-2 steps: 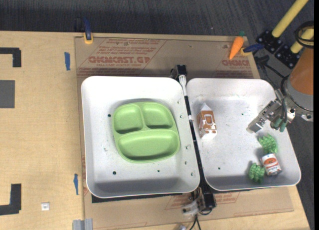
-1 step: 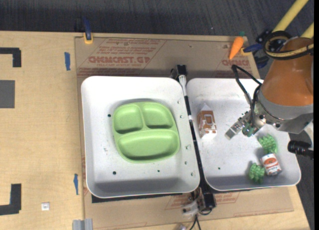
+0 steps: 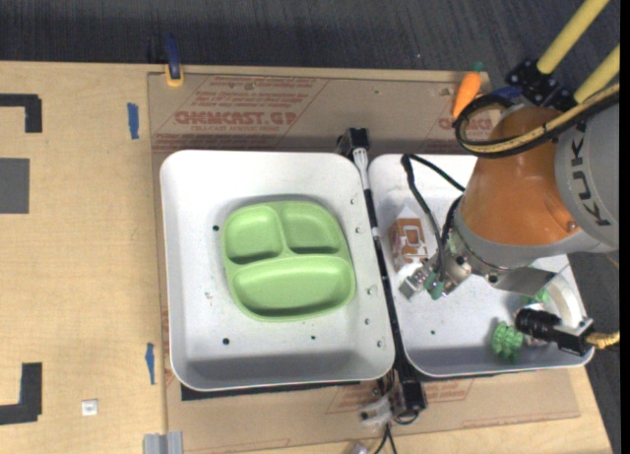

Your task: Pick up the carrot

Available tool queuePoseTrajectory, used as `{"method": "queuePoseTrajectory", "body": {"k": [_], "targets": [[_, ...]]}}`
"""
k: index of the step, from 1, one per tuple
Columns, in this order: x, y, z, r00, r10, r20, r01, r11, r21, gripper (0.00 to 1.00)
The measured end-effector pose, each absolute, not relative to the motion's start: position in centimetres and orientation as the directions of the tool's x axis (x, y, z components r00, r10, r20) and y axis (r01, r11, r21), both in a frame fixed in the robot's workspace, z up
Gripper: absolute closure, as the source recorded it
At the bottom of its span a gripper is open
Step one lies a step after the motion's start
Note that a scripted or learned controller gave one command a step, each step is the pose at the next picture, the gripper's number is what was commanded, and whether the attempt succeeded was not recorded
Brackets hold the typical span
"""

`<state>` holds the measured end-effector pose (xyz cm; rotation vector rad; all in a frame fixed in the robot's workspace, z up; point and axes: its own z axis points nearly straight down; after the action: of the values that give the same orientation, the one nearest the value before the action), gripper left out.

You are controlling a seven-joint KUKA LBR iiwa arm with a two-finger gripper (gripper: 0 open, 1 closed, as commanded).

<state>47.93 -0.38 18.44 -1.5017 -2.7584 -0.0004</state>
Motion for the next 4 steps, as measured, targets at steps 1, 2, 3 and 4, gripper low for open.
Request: {"method": "queuePoseTrajectory", "body": {"k": [1,2,3,4], "targets": [[49.0,5.2,18.5,-0.851,0.525,-0.002,0.525,0.851,0.002,1.0],[50.9,-3.0,18.5,-0.974,0.225,-0.005,0.225,0.974,0.001,1.0],[53.6,2.0,18.5,-0.989,-0.145,-0.006,-0.145,0.99,0.001,1.0],[57.8,-1.9,36.2,-0.901,-0.433,-0.007,-0.433,0.901,-0.002,1.0]]}}
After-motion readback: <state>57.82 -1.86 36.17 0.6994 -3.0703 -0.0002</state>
